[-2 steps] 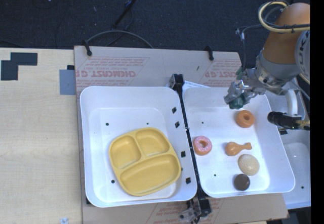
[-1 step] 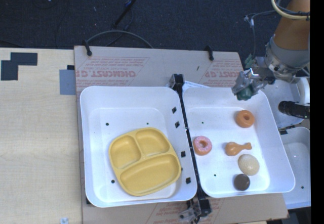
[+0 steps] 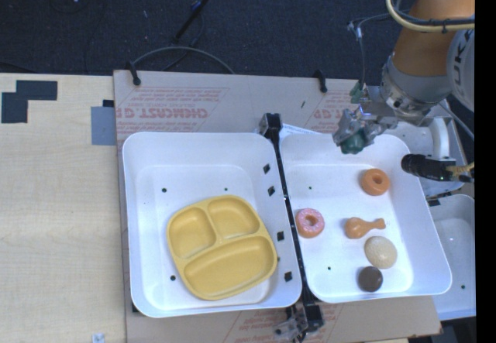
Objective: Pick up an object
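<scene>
In the right bin [image 3: 434, 256]: five small items on the floor. Orange donut [image 3: 375, 182] near the far right side, pink-frosted donut [image 3: 310, 222] close to the divider between the bins, orange drumstick-shaped piece [image 3: 363, 227] between them and a bit nearer the camera. Just below the drumstick, a cream egg-shaped item [image 3: 380, 252], then a dark brown round piece [image 3: 370, 279] just beside it near the front wall. None of them touch the tool. Tool [image 3: 353, 138] sits over the far edge of the right bin, well apart from all five items, nothing visibly between its tips; can't tell if it's spread or pressed together, too small and cluttered at that angle. Arm [image 3: 434, 32] comes in from the upper right, orange band above the wrist. Left bin [image 3: 147, 179] holds a yellow divided tray [image 3: 222, 245], three compartments, lying flat toward the front right. Both bins rest on a board on the desk [image 3: 54, 202].
</scene>
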Controlling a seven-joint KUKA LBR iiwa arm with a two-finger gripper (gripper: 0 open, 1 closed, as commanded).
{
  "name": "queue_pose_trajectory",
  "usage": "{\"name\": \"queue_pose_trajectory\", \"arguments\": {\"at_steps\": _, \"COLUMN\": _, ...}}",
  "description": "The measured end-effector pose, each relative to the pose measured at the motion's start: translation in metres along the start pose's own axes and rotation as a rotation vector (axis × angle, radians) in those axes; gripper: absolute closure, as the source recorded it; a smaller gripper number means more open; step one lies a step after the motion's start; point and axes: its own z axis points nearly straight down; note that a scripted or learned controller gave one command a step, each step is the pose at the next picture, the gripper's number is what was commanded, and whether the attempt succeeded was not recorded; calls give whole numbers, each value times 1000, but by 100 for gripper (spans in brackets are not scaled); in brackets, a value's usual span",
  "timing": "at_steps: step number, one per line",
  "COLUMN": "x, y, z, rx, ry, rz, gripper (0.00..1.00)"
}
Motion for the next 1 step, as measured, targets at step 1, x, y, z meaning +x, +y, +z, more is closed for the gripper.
{"name": "queue_pose_trajectory", "arguments": {"at_steps": 1, "x": 50, "y": -4, "z": 18, "rx": 2, "ry": 0, "rz": 0, "gripper": 100}}
